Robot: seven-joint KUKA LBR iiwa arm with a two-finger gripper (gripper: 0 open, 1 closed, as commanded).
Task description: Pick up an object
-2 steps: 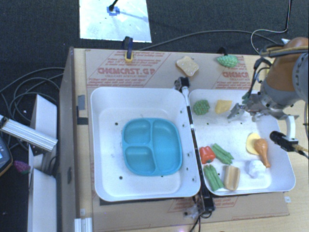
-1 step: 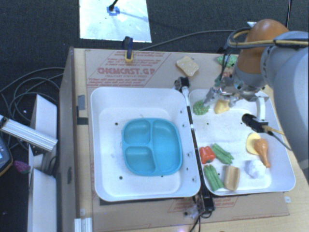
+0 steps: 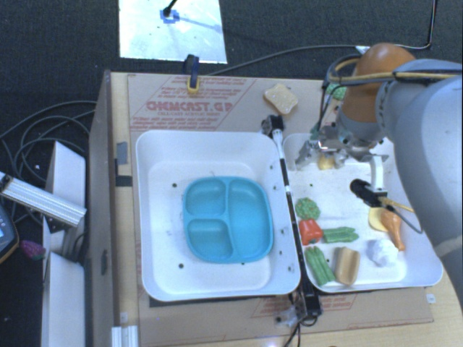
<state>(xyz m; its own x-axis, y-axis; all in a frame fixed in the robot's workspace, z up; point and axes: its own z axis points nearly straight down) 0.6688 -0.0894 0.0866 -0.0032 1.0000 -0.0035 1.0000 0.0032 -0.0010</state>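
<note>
A cardboard-covered surface (image 3: 217, 107) is being viewed from above at a slant, and two shallow white bins are being carried on it side by side. The grey arm (image 3: 419, 121), with its orange band, is being extended in from the right over the far end of the right bin (image 3: 419, 266). The left bin (image 3: 155, 194) is being occupied by a blue divided plate (image 3: 228, 219), which is lying flat near its middle.

The gripper (image 3: 312, 154) is being held low over the far left corner of the right bin; whether it is released or clenched cannot be told. A small yellow piece (image 3: 328, 162) is lying just beside it.

The other toy foods are being kept in the nearer half of the right bin:
- an orange-yellow drumstick (image 3: 387, 223) by the right wall
- a bread roll (image 3: 347, 264) and a long green vegetable (image 3: 319, 264) side by side at the near edge
- a green pod (image 3: 339, 234) beside a red pepper (image 3: 310, 230)
- a crumpled white item (image 3: 381, 252)
- a round leafy green piece (image 3: 307, 208) by the left wall

A slice of toast (image 3: 281, 98) is lying on the cardboard beyond the bins.
</note>
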